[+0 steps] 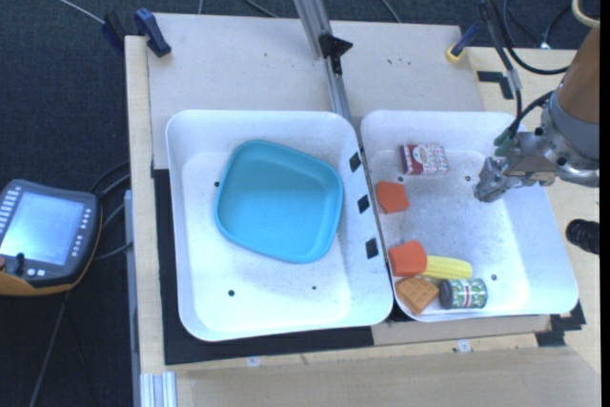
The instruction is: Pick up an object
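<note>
A pale worktop (238, 62) on dark carpet bears two white bins side by side — the left bin (191, 234) holds a blue plate (279, 200). In the right bin (543, 243), nearest the camera, a tan waffle-like piece (416, 294), a small can (464, 294), a yellow corn cob (448, 267) and a red block (408, 256) cluster together; farther back sit an orange block (392, 196) and a red-and-white carton (423, 158). The gripper (488, 189) hangs over the bin's far right part, well apart from these objects — whether its jaws are spread I cannot tell.
</note>
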Available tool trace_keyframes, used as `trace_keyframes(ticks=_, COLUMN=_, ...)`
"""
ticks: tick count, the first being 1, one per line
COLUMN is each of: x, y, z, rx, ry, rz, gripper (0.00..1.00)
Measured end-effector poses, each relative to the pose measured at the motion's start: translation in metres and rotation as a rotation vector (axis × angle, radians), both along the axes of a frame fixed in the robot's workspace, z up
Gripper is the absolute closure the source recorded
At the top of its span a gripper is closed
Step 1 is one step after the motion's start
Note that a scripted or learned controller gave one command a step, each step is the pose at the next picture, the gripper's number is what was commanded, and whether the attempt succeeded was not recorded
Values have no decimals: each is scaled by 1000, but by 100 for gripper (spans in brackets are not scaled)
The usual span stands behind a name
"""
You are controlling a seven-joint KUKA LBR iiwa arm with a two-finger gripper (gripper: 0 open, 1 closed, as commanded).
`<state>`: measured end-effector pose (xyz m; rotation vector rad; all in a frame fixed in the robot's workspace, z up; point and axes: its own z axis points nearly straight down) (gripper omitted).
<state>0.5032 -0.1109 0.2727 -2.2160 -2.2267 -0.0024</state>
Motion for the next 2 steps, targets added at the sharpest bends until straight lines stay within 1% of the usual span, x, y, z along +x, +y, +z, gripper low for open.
trace_keyframes(ticks=1, x=5, y=46, z=-3, rx=0, ry=1, rz=-1, gripper=100)
trace_keyframes(ticks=2, x=3, y=107, z=-15, rx=0, ry=1, rz=1, gripper=100)
